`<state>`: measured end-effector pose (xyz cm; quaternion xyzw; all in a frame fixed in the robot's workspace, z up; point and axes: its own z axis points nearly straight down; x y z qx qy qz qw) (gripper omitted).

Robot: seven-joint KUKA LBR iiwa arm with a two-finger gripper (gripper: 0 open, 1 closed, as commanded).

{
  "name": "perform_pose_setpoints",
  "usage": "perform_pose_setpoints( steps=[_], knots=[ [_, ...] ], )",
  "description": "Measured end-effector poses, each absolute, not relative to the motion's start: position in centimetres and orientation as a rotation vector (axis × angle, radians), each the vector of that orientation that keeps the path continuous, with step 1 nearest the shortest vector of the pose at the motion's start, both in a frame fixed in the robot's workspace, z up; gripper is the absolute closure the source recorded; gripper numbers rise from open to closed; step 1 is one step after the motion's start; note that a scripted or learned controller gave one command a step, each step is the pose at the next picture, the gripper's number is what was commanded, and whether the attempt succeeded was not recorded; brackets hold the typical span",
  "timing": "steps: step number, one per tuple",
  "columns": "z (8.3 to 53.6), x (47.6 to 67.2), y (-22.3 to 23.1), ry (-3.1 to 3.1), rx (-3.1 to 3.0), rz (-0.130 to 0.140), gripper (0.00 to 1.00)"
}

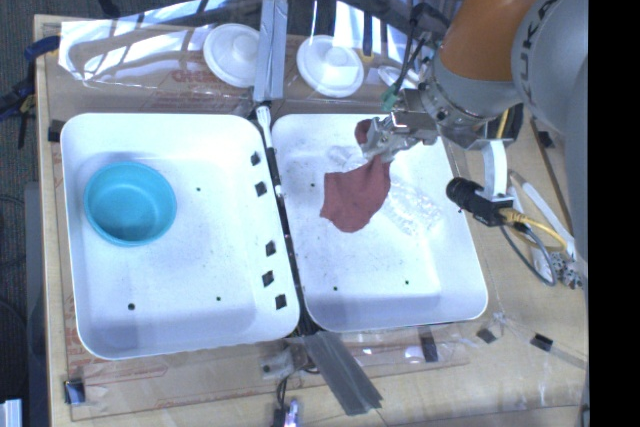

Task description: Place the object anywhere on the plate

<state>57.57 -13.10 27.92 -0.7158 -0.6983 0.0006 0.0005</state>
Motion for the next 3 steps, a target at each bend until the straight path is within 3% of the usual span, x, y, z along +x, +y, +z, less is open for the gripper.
perform_pose_setpoints(
  steps=[1, 3],
  knots=[
    [22.8, 62.1, -6.7, -2.184, -2.254, 0.006, 1.00],
    [20.9, 62.8, 8.2, -2.371, -2.059, 0.003, 1.00]
  ],
)
